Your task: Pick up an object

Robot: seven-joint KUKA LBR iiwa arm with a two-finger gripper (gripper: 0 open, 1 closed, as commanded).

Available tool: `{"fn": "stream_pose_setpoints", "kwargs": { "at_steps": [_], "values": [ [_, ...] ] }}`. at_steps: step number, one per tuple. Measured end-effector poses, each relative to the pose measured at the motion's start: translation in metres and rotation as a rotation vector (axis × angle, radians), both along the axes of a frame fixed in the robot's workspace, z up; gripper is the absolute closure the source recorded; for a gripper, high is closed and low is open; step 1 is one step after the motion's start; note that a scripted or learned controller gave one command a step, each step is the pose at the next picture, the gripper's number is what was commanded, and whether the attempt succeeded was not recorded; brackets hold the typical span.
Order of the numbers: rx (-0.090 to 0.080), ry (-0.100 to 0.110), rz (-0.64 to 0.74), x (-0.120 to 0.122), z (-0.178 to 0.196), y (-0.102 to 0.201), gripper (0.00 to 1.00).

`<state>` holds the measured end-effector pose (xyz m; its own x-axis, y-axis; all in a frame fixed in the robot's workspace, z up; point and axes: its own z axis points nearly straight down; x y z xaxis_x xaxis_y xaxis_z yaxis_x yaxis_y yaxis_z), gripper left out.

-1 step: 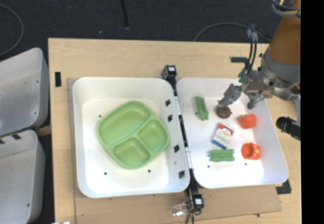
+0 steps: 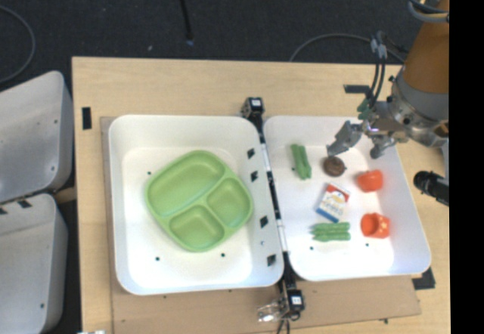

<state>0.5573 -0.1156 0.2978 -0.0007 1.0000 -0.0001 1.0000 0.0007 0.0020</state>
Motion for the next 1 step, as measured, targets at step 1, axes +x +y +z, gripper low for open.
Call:
{"fn": "stream_pose_setpoints", "kwargs": {
  "at_steps": [1],
  "values": [
    [-0.001,0.004,-0.002,-0.0056,-0.0447,0.0033,0.00]
  ]
}}
